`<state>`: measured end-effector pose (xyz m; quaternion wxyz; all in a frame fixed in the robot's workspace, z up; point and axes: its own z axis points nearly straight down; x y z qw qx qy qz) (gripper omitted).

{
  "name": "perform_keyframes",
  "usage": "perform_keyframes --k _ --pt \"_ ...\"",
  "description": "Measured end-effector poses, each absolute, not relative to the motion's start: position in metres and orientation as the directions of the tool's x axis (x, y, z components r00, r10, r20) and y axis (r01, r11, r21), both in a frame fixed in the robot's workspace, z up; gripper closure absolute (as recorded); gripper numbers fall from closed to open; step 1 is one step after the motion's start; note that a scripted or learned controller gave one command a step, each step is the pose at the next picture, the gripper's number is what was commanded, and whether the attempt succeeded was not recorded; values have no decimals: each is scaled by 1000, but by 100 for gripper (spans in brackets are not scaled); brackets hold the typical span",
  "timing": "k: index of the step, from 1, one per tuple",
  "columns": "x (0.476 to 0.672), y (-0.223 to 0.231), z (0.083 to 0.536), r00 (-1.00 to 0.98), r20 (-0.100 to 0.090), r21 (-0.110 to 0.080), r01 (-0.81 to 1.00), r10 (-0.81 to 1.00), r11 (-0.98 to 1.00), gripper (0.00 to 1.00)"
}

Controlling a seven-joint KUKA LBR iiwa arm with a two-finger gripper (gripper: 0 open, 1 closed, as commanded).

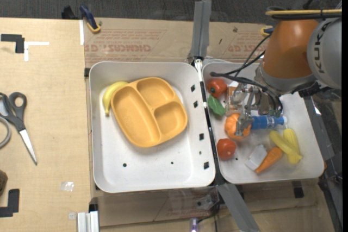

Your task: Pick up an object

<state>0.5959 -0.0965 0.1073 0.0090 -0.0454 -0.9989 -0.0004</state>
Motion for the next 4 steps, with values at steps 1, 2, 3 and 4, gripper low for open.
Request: perform_keyframes --k 1,2,3,4 --pt "578 -100 109 -980 -27 10 199 199 980 0" --pt "572 -92 109 -948 -43 10 316 316 949 0" --pt "577 -93 124 -947 -62 12 315 315 949 100" --pt "582 -180 154 -868 -5 1 496 496 868 100"
